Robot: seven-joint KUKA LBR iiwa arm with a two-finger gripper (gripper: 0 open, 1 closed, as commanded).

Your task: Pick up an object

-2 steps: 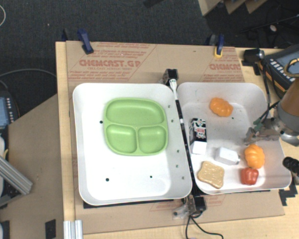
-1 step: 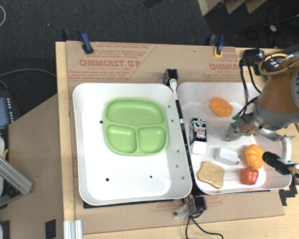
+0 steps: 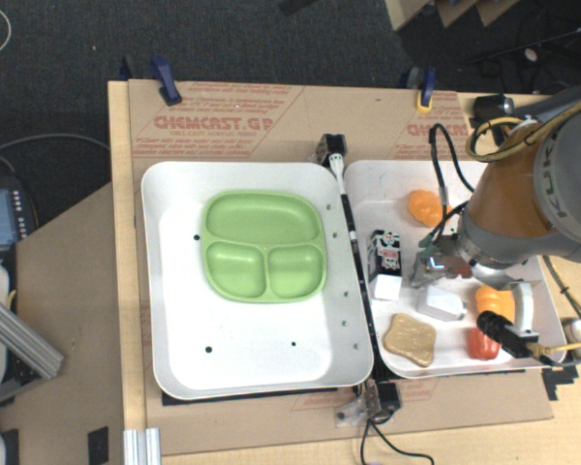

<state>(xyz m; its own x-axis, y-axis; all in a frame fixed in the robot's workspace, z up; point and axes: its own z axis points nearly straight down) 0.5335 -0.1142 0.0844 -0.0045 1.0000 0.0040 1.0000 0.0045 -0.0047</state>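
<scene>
Lab — clamped bench, cables.

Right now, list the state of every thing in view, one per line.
Green divided plate: lying flat in the left bin, nothing in its compartments.
Toast slice: flat at the right bin's front.
Orange ball: resting at the back of the right bin, untouched.
Black-and-white box: standing near the divider.
Red item: lying beside the arm.
Claw: low over the right bin; grip unclear.
</scene>
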